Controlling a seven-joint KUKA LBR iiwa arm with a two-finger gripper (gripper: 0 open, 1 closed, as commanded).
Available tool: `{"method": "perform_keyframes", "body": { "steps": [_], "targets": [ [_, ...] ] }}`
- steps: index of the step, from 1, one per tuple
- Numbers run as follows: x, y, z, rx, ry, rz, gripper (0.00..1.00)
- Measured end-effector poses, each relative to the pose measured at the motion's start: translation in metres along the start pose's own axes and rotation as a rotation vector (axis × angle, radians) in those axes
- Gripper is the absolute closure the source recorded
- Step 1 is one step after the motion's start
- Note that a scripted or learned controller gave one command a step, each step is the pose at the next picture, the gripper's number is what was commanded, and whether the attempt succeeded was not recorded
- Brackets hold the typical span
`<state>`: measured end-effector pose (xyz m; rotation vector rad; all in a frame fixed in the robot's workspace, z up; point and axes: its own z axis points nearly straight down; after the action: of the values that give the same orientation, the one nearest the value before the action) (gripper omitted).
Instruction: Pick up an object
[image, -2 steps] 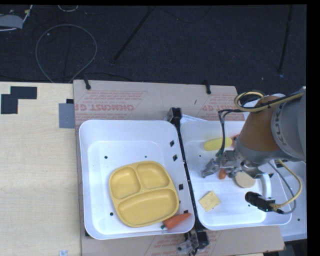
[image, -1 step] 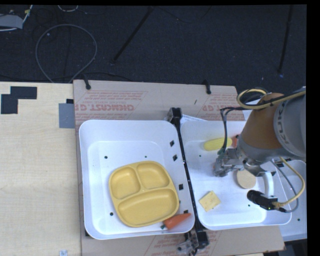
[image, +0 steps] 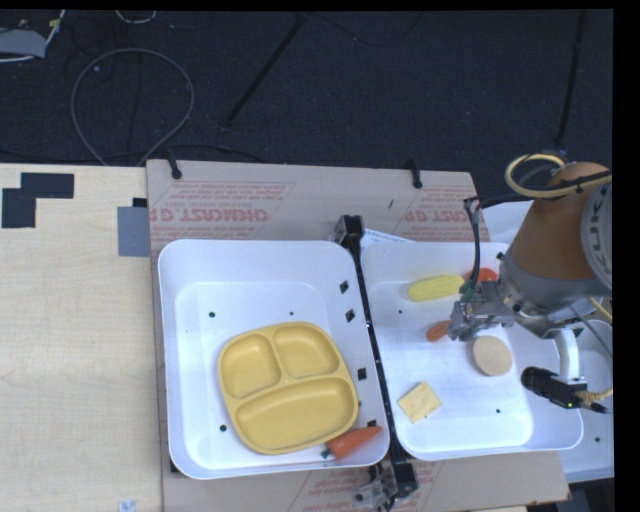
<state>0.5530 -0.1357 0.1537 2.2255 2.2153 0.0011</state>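
Although any of the loose pieces would do for a pick, the nearest one to the camera is the carrot (image: 352, 441), lying in the left bin (image: 190, 300) against its front wall, just beside the yellow tray (image: 287, 388) — well apart from the arm. In the right bin (image: 500, 430), the cheese wedge (image: 419, 402) lies flat on the floor near the front; it looks light and stiff, but low, so a grip would have to come across its short sides. Further back sits the round bun (image: 492, 355), probably the easiest target: light, rigid toy food, smooth enough to slip, best taken across its middle. It lies just beside the gripper (image: 468, 322), on the near-right of it, perhaps touching. A small orange piece (image: 436, 331) lies just left of the gripper, and the corn (image: 436, 289) lies beyond, a little way off — long and rounded, likely to roll unless pinched across its width. Whether the gripper is spread or closed I cannot tell; nothing is seen in its grasp.
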Motion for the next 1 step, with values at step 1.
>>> {"method": "perform_keyframes", "body": {
  "steps": [1],
  "targets": [
    [-0.0009, 0.0009, -0.0529, -0.001, 0.0, -0.005, 1.0]
  ]
}}
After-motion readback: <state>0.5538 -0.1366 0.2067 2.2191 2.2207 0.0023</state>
